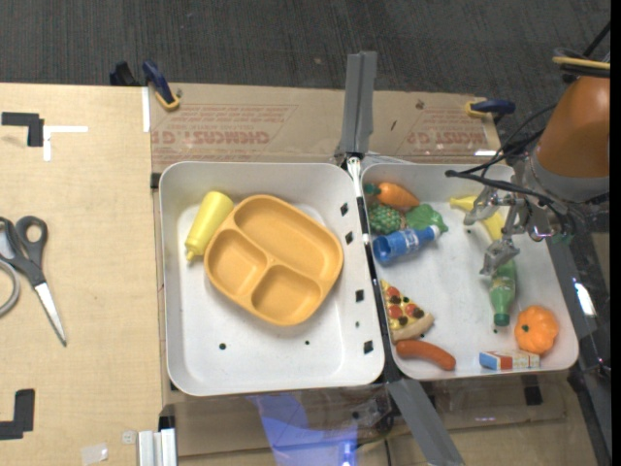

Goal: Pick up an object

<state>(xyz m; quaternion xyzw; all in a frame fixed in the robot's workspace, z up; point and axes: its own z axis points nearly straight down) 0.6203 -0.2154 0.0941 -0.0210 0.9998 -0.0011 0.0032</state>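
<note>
While hovering over the right bin (456, 372), gripper (502, 250) just at twelve o'clock of the green bottle (501, 297); jaws' state unclear. Approach step, seemingly; next, lower and close.

The grey arm enters from the right, orange band uppermost, its claw (502, 250) pointing down, fingers seemingly parted.

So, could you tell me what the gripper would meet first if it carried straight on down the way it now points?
Most likely the green bottle: the gripper hangs right above its upper end in the right bin. Depth is hard to judge from this slanted view, so it might just miss and reach the bin floor beside it.
</note>
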